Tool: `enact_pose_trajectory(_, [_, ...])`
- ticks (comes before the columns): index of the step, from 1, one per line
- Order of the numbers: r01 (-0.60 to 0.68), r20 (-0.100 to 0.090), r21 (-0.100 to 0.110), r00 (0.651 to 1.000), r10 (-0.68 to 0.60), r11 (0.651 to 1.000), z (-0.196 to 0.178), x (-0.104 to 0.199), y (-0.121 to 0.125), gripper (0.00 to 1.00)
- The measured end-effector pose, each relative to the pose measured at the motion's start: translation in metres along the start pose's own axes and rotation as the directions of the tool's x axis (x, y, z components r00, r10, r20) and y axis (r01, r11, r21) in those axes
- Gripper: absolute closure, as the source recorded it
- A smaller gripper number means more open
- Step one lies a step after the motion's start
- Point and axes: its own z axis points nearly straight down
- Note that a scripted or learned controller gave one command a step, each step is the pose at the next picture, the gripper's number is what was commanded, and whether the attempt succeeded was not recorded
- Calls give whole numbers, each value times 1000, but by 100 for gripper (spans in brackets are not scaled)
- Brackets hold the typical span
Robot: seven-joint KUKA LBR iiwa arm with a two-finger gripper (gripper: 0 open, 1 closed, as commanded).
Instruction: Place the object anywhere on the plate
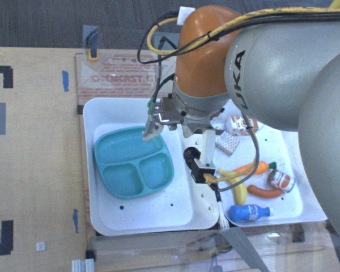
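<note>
Jaw spread cannot be told: the gripper (152, 130) hangs over the blue divided plate (116, 177), whose compartments look bare. Banana (239, 192), carrot (255, 168) and blue bottle (248, 212) lie in the right bin (289, 146); placing seems undone.

The gripper (153, 128) hangs over the far edge of the blue divided plate (134, 162). Behind it, in the other bin (292, 208), lie a banana (238, 187), carrot (250, 168) and blue bottle (249, 212).
</note>
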Motion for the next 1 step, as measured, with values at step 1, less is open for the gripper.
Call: enact_pose_trajectory(1, [17, 0, 5, 1000, -17, 1000, 28, -19, 18, 100])
